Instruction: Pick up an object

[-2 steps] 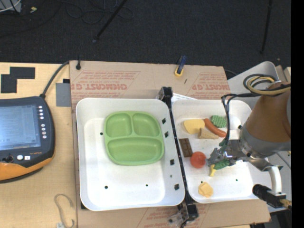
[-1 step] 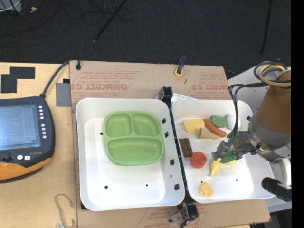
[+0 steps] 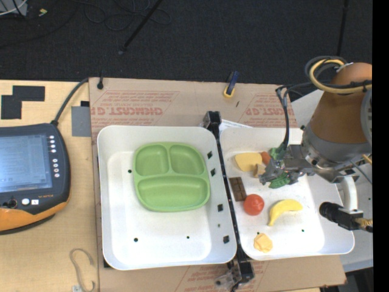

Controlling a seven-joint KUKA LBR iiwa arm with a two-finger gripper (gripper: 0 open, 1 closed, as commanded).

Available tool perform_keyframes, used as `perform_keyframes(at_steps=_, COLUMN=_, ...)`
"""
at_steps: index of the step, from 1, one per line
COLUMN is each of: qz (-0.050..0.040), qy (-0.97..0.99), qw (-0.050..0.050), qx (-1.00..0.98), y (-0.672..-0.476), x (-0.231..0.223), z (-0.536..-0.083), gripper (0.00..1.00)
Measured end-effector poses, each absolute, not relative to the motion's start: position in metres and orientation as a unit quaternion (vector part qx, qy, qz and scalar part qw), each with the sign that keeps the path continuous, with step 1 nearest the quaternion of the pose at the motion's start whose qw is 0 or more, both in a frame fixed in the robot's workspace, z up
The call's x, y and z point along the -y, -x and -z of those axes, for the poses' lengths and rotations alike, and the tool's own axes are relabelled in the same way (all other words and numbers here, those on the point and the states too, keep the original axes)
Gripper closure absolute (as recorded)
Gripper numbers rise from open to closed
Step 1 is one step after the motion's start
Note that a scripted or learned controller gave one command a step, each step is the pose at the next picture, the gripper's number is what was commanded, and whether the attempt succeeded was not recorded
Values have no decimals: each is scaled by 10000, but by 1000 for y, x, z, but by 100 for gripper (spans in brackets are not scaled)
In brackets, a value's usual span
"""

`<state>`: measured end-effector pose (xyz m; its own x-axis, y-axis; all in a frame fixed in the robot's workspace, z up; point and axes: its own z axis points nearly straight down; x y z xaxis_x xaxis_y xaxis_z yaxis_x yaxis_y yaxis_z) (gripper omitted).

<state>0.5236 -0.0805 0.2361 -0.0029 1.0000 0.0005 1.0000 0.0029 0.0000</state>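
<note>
My gripper (image 3: 275,174) is hanging over the far part of the right bin (image 3: 316,239), just right of the yellow block (image 3: 247,161); whether it is parted or closed I cannot tell. Nothing is showing in its grasp. The tomato (image 3: 254,204) is lying nearer the camera, with the banana (image 3: 283,210) just to its right. A brown bar (image 3: 237,188) is sitting by the bin's left wall, and a small yellow piece (image 3: 263,242) is resting at the near edge. The left bin (image 3: 115,236) is bearing a green tray (image 3: 171,176).
</note>
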Motion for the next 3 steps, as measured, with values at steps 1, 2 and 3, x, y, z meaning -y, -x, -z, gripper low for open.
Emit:
perform_keyframes(at_steps=1, qz=-2, qy=7055, qw=11, qx=7087, y=-564, x=38, z=-229, gripper=100)
perform_keyframes(at_steps=2, qz=-19, qy=7071, qw=17, qx=7071, y=-568, x=43, z=-219, gripper=100)
perform_keyframes(at_steps=3, qz=-10, qy=7071, qw=13, qx=7071, y=-562, x=49, z=-237, gripper=100)
